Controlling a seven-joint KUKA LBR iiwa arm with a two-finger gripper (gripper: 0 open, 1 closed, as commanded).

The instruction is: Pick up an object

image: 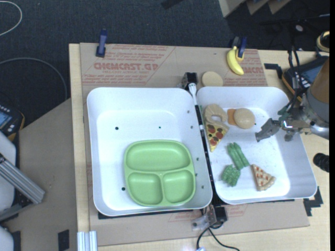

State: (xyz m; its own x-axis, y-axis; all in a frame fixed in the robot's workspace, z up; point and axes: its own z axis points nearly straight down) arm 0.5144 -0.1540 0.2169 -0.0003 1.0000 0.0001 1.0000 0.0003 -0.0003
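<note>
Two pizza slices [215, 133], greens [234, 163], bun [244, 117] near gripper [275, 130]; fingers spread, holding nothing.

Even, bright overhead light, soft shadows, white bins [104, 140] perhaps slightly overexposed, mild blur.

Looks like a robotics lab setup: a board bench [131, 61] with clamps [101, 42] on its far edge, two white bins [104, 140] side by side full of toy food, loose cables [10, 14] on dark carpet at far left, aluminium framing [21, 184] near left
</note>
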